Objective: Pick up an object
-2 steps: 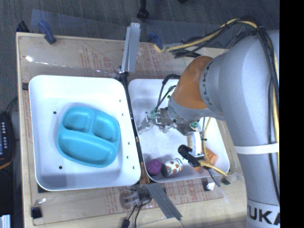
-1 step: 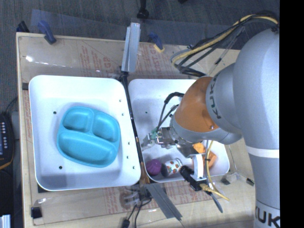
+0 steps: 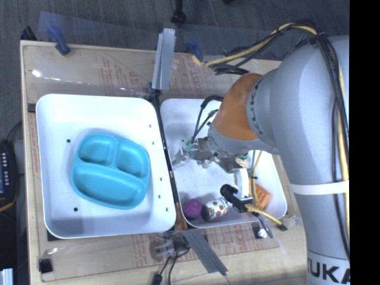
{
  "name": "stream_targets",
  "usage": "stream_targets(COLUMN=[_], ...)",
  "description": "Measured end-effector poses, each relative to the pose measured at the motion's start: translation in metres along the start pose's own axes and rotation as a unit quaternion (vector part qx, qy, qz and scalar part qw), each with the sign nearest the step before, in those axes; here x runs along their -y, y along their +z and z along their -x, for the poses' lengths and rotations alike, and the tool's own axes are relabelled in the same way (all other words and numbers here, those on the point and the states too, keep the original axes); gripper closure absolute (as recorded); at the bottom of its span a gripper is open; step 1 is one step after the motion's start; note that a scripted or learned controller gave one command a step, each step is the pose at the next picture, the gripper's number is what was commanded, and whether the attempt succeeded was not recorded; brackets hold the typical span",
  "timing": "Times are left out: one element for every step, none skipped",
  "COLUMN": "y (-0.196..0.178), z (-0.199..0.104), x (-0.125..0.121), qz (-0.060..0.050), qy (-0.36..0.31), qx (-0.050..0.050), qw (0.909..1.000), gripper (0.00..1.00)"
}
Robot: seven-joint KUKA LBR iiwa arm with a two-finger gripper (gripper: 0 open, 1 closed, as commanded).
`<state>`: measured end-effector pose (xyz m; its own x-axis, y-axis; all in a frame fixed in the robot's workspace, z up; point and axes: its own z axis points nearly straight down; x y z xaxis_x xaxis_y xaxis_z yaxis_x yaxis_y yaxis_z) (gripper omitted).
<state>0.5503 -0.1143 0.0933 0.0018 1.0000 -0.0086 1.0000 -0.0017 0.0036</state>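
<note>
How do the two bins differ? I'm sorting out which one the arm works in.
The left bin holds one thing, a blue divided tray; the right bin holds several small items, among them a purple ball and a small can. The arm reaches into the right bin, while nothing reaches into the left bin. The left bin looks wider than the right bin. Both are shallow, white and sit side by side.

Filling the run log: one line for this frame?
arm: over right bin | claw: low in bin, grasp unconfirmed | purple ball, small can: near edge | left bin: blue tray
</note>
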Motion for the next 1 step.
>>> stream_targets(y=[-0.0001], z=[0.0040], x=[0.0745], qz=[-0.001], qy=[0.000], qx=[0.000], qw=[1.0000], gripper=[0.00])
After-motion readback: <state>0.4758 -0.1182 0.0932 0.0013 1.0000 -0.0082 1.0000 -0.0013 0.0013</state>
